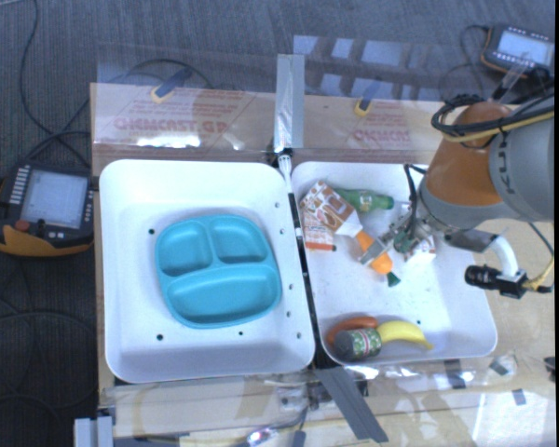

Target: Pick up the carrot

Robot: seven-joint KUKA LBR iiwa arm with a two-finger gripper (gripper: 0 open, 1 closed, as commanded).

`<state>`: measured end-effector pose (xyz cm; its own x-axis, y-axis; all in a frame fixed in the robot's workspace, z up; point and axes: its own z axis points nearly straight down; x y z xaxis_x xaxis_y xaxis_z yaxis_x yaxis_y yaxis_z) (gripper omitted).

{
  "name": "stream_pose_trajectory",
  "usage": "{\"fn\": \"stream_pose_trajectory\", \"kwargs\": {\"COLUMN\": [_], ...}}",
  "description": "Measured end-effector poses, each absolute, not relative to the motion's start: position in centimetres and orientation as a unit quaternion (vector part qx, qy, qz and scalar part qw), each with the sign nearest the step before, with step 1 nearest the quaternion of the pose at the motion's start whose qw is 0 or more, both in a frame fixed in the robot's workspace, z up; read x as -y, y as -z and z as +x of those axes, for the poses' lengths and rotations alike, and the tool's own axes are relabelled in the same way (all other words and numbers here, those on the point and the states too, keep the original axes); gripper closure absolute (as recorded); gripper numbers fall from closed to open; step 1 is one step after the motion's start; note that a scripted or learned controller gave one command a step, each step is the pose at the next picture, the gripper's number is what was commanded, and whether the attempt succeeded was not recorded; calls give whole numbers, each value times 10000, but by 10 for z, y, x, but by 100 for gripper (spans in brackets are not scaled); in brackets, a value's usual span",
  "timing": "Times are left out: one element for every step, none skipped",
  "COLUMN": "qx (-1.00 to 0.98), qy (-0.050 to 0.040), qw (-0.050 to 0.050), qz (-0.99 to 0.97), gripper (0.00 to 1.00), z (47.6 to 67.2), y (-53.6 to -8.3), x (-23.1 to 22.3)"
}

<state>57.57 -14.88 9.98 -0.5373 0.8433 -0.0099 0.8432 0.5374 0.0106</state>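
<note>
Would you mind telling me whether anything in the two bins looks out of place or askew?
Nothing looks spilled or damaged. The green bottle lies on its side, and the banana and a can are crowded against the right bin's near wall. The carrot lies by the claw.

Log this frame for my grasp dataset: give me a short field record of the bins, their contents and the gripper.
left bin: blue tray with three compartments
right bin: carrot, carton, green bottle, banana, can, red item
carrot: near bin centre, orange with green end
gripper: low over right bin, just right of carrot
grip: cannot tell
near edge: banana, can and red item bunched together
</note>
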Motion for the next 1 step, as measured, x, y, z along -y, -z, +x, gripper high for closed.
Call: {"fn": "stream_pose_trajectory", "kwargs": {"qx": [-9317], "qy": [3], "qw": [8], "qz": [3633], "gripper": [100], "z": [608], "y": [-186], "x": [99]}}
